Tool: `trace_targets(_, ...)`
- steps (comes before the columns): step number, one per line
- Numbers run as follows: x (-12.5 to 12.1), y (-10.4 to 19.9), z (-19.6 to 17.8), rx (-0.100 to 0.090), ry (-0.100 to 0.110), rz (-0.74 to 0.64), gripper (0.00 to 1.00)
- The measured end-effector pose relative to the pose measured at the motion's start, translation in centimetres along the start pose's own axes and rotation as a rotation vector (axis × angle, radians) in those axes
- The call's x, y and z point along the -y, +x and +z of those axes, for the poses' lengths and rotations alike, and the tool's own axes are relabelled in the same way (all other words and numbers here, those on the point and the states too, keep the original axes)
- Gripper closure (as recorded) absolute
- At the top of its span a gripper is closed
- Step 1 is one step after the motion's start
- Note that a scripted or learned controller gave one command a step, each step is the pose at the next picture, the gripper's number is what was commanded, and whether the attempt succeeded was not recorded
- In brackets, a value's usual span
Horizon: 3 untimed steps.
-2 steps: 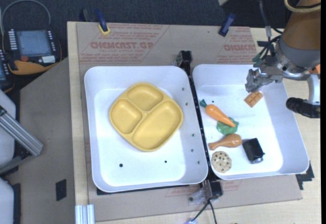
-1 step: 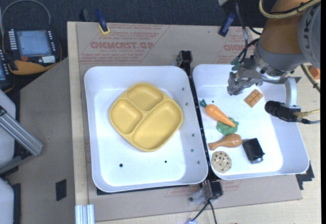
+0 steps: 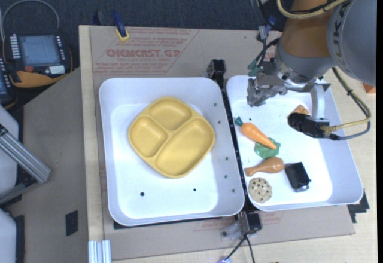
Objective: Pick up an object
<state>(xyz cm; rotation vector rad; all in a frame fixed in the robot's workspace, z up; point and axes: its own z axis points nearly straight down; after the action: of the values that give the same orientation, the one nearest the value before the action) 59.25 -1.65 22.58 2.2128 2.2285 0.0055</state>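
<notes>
The arm (image 3: 323, 23) bends down from the right, its gripper (image 3: 258, 93) hanging just above the carrot (image 3: 260, 134). Whether the jaws are released or clenched, I cannot tell.

Even, bright overhead light; white bins (image 3: 114, 136) near blown out, little glare. Soft shadow under the arm (image 3: 323, 23). Focus slightly soft, corners darker.

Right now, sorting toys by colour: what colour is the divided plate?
Yellow, the divided plate; camera view.
</notes>
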Motion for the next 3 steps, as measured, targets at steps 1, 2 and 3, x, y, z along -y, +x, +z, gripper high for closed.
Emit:
trace_targets(1, 0.1, 5.6, 1.1, -0.001, 0.007, 0.0, 1.0)
trace_targets(2, 0.6, 10.6, 1.0, 0.0, 0.005, 0.001, 1.0)
trace_targets(3, 0.4, 10.8, 1.0, 0.001, 0.003, 0.006, 1.0)
